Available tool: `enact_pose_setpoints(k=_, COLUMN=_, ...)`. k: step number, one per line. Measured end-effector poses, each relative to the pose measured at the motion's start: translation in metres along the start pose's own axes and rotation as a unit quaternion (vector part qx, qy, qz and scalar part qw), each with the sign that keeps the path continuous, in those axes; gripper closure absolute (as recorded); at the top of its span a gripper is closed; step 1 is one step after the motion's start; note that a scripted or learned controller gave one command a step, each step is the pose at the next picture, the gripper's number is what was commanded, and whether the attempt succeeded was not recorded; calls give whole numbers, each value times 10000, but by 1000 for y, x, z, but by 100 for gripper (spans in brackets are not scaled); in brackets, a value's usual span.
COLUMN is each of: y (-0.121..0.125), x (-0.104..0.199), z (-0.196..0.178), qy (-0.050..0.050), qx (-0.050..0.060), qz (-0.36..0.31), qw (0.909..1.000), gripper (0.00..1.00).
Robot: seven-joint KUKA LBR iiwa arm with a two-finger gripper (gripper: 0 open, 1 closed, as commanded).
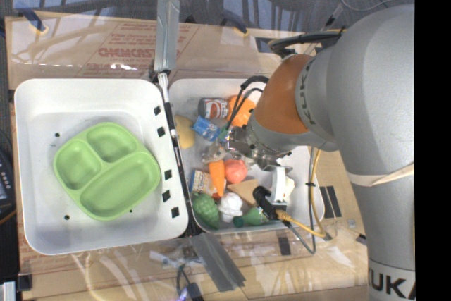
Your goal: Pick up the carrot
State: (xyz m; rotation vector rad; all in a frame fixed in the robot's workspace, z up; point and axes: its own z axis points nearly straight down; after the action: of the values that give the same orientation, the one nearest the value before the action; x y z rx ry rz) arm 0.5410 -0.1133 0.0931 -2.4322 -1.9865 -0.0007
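1. Locate the arm. It enters from the right of the camera view and covers much of the right bin. Its orange band sits over the bin's upper right part.

2. Note the two bins. The left bin and the right bin stand side by side, with their inner walls touching.

3. Check the left bin. It holds a green plate with three compartments, lying flat in the bin's lower middle.

4. Check the right bin. It holds a cluster of small things, packed close together:
- a can on its side near the top wall;
- an orange thing just right of the can, partly under the arm;
- a blue packet below the can;
- a green thing at the bottom wall;
- a white thing just right of the green thing.

5. Find the gripper. It sits low over the middle of the right bin, just below the blue packet. You cannot tell whether it is open or closed.

6. Find the carrot. It lies in the lower middle of the right bin, just below the gripper, with its long axis running roughly up and down the view. A red ball touches its right side. You cannot see the carrot in the gripper's hold.
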Motion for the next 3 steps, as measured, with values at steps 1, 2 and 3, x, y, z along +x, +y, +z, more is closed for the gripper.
enact_pose_setpoints(k=1, y=1, x=0, z=-10, qy=1, qx=1, qz=-24, qw=10000, gripper=100)
enact_pose_setpoints(k=2, y=1, x=0, z=-10, qy=0, qx=0, qz=-26, qw=10000, gripper=0)
enact_pose_setpoints(k=3, y=-28, x=12, z=2, qy=-5, qx=24, qz=470, qw=9989, gripper=0)
